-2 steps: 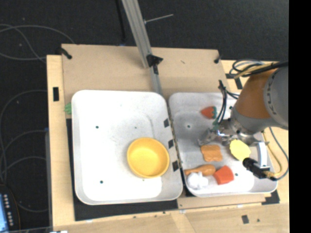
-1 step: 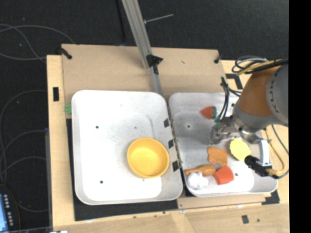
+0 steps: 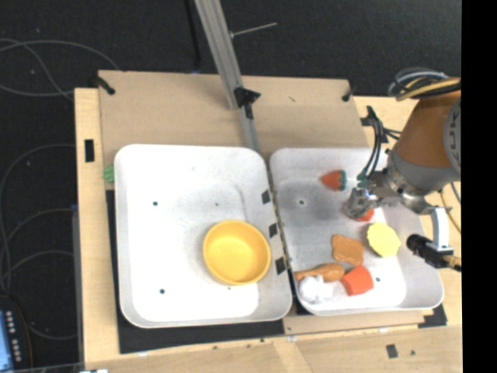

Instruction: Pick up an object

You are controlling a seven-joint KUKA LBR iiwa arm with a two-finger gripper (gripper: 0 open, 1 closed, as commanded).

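White lump lying at the right bin's near rim; gripper, finger state indiscernible, hovering directly over a small red-orange piece.

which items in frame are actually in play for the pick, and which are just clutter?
In play: end effector, low in the right bin; small red-orange piece beside it; red strawberry-like item.

Lying about: yellow bowl in the left bin; yellow disc; orange chunk; red block; white object.
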